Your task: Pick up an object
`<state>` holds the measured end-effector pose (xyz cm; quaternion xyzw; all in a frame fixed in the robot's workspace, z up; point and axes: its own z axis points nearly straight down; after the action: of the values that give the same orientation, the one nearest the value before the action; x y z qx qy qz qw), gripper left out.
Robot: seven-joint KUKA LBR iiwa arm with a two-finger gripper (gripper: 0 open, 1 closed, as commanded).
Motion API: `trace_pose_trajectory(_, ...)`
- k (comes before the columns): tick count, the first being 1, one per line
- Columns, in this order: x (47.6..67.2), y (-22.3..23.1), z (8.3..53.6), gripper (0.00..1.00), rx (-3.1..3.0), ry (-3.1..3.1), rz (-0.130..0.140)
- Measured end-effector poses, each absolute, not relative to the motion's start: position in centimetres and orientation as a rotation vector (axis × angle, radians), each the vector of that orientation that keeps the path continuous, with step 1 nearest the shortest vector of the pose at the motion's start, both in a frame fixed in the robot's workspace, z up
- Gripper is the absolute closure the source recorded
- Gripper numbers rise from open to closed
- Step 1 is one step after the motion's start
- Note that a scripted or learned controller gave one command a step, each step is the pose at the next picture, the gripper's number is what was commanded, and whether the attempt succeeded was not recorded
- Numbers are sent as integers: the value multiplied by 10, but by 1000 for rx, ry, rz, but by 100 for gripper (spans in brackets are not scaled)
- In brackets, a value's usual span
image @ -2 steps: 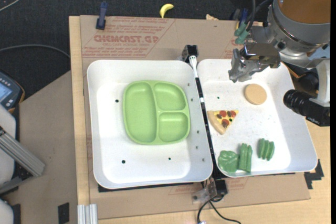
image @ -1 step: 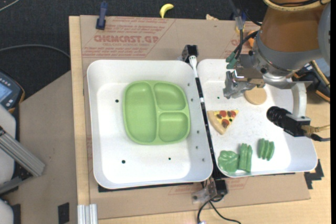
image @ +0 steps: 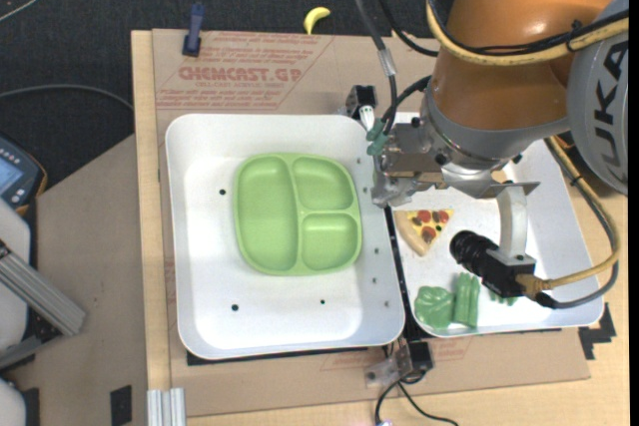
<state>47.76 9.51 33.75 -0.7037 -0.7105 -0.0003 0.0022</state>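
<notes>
Bench w/ cardboard sheet (image: 240, 65) under two white bins, dark carpet around. Left bin (image: 185, 214) holds a green divided plate (image: 298, 213). Right bin (image: 577, 214) has a pizza slice toy (image: 426, 227) near its left wall and a green toy (image: 449, 306) at the near edge. Gripper (image: 402, 183) sits over the wall between the bins, pizza slice just beside it on the cam side. Wrist hides the jaws, so can't tell if spread or pressed together; nothing visibly held. IMO pizza slice is the closest target. Looks flat, so come straight down w/ jaws wide, straddle its narrow width, stay off the bin wall. Plate prob too wide to pinch except at the rim.
</notes>
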Motion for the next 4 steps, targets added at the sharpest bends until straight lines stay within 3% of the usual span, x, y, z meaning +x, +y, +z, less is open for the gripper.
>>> trace_pose_trajectory(1,480,81,542,100,-2229,-2231,-30)
trace_pose_trajectory(2,507,3,502,100,-2231,-2210,8)
trace_pose_trajectory(3,477,-88,464,100,-2231,-2207,7)
trace_pose_trajectory(4,479,-153,423,100,-2228,-2211,6)
